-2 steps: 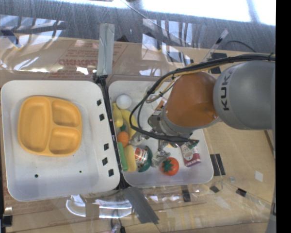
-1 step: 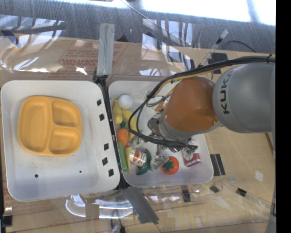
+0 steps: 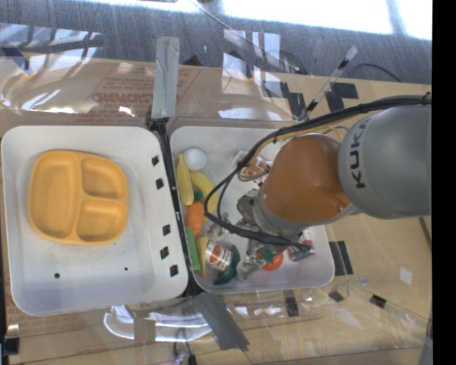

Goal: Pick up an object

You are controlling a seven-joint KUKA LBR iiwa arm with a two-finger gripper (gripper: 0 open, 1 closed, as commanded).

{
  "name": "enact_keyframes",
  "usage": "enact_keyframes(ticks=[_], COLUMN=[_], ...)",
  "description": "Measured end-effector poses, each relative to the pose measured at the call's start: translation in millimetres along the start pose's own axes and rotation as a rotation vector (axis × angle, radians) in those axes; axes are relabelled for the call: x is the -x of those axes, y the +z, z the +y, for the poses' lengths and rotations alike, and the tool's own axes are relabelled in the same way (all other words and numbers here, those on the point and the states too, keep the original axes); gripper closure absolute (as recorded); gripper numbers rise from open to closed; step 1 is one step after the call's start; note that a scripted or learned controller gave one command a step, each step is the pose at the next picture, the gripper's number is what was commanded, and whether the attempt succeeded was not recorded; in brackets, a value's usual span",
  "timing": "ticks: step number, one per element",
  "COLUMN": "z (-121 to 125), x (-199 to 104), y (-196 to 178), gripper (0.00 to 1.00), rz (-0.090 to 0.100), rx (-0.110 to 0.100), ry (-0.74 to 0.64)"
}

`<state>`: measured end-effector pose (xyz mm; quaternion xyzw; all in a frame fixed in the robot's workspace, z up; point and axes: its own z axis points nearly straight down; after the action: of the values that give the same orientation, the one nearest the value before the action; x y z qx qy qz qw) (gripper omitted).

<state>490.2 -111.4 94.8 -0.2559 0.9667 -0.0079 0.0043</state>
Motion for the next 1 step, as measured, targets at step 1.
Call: enact_keyframes(ticks=[1], z=[-115.6], x=[-8.7], y=[-139.1], gripper=[0.00], rz=[-0.003], rx=[0.007], ry=[-0.244])
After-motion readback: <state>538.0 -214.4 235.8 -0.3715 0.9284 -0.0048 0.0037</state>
